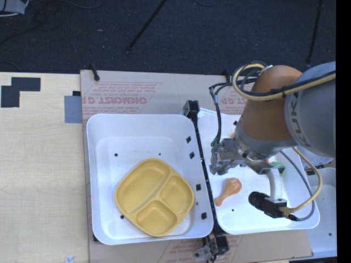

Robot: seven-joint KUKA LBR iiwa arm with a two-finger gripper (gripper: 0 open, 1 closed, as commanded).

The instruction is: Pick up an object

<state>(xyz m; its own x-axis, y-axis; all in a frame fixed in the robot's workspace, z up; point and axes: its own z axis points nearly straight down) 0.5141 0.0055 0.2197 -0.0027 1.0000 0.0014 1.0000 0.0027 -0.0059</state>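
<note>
An orange toy drumstick [228,190] lies in the right bin [241,226], near its left wall, thick end up and to the right. My gripper [218,165] hangs just above and left of it, low in the same bin, and the view shows nothing held in it. A yellow divided plate [154,196] rests in the left bin [104,147], towards its front. The arm's bulk hides the back and middle of the right bin.
A black divider ridge [200,169] runs between the two bins, close to the gripper's left side. Small red and green bits [276,165] peek out under the wrist. Cardboard [126,95] lies beneath both bins; the wooden bench [38,169] stretches left.
</note>
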